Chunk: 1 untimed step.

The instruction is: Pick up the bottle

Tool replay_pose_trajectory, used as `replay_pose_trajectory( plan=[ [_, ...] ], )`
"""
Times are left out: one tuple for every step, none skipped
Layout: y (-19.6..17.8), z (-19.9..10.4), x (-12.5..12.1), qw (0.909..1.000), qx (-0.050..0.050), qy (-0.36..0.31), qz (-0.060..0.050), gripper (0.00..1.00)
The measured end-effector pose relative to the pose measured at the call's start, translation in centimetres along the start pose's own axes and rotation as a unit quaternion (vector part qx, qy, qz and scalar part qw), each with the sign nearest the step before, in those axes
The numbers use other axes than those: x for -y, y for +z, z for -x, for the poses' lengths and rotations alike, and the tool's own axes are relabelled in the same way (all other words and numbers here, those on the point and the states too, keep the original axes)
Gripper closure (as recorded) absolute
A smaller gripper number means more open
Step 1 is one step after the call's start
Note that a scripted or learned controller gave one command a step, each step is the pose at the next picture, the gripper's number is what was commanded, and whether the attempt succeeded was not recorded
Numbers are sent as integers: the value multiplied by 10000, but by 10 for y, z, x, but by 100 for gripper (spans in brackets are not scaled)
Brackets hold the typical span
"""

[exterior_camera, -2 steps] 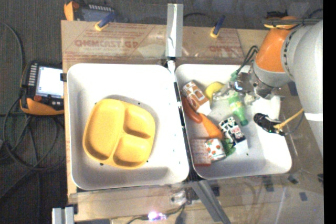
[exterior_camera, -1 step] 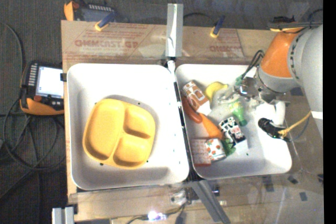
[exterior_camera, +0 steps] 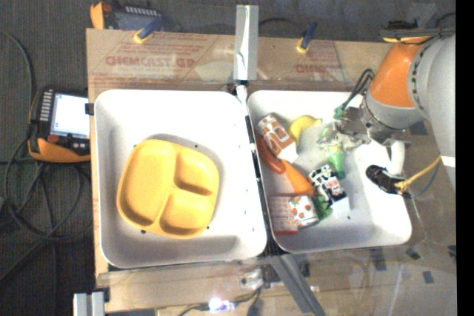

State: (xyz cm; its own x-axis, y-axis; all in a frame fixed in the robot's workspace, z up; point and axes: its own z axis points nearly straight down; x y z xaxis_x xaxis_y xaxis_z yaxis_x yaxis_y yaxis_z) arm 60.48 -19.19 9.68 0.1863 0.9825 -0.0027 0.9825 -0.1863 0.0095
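The grey arm with its orange band reaches in from the right over the right-hand shallow white bin. Its claw is low over the upper middle of that bin, above a heap of small things; whether it is released or clenched I cannot tell.

The bottle, a small clear plastic one with a green cap, lies just below and slightly left of the claw, close under it, tilted among the heap. Whether they touch is unclear.

Around it: a yellow rounded toy to the upper left, a brown and white carton further left, a long orange carrot-shaped piece running slantwise, a black-and-white cow-patterned pack just below the bottle, and a flat red-and-white printed packet near the bin's lower wall.

The left white bin holds a yellow plastic divided tray, well apart from the claw.
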Motion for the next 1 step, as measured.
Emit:
replay_pose_trajectory(
  plan=[
    [-90, -25, -43, 9962, -19, -863, -62, 100]
  ],
)
